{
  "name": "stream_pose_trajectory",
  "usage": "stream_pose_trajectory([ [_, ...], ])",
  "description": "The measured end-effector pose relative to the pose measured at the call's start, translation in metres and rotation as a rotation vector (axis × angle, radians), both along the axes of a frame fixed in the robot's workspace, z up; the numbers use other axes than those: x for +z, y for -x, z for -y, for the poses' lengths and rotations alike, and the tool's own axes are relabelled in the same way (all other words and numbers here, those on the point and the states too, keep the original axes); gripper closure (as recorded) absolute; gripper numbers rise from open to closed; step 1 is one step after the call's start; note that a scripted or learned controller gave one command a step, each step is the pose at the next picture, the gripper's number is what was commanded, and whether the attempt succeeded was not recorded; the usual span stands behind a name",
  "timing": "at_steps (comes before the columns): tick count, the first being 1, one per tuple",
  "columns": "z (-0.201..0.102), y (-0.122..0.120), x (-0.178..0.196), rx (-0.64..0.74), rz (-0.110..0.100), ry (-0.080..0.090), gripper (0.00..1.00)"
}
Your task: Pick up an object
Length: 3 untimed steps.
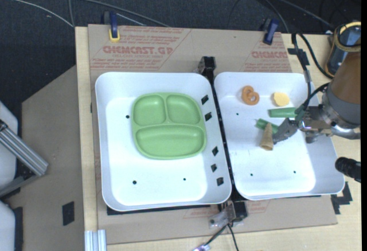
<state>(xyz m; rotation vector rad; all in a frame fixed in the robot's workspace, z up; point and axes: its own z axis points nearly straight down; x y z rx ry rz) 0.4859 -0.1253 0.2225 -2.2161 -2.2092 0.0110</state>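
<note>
Seen from above, the bench holds two shallow white bins side by side on a brown board (172, 49). The left bin (114, 175) carries a pale green divided plate (169, 125), lying flat near its middle. The right bin (298, 181) holds the small things: an orange ring-shaped piece (249, 95) toward its far side, a yellow piece (280, 98) just right of it, a green bar (282, 112) a little nearer, a small dark green piece (262, 124) left of the bar, and a tan cone-like piece (267, 141) nearest of the group. The arm (344, 95) reaches in from the right over this bin, and its gripper (285, 130) sits low among the pieces, just right of the tan piece and near the green bar. Whether the claw is apart or together cannot be told here, nor whether anything is between it.
</note>
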Motion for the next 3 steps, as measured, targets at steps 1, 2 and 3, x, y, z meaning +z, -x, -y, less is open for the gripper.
stream_pose_trajectory([
  [1,0.000,-0.003,0.005,0.003,0.012,0.002,0.00],
  [2,-0.002,-0.007,-0.038,0.003,0.007,0.001,0.00],
  [3,-0.004,-0.005,-0.081,0.003,0.007,0.001,0.00],
])
